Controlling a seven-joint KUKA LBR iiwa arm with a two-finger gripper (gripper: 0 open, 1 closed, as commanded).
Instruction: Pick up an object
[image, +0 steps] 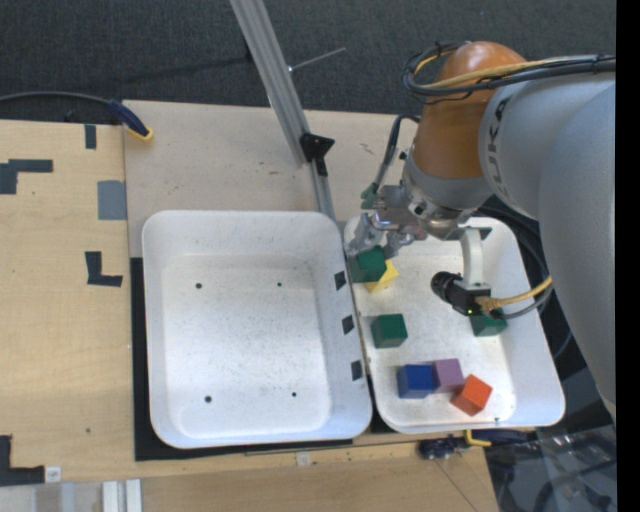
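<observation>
My gripper (372, 246) hangs over the left side of the right bin (535, 385), close to the wall shared with the left bin. It is shut on a dark green block (369, 266) that sits at its fingertips. A yellow block (386, 277) peeks out from under that block's right side. A second green block (388, 330) lies lower in the same bin. Blue (416, 380), purple (448, 372) and orange (472, 394) blocks are grouped near its front edge.
The left bin (170, 235) stands beside the right one. Another green block (489, 323) lies at the right under a black fitting with a yellow cable (460, 290). A slanted metal pole (285, 90) rises behind the bins. The arm's bulk covers the upper right.
</observation>
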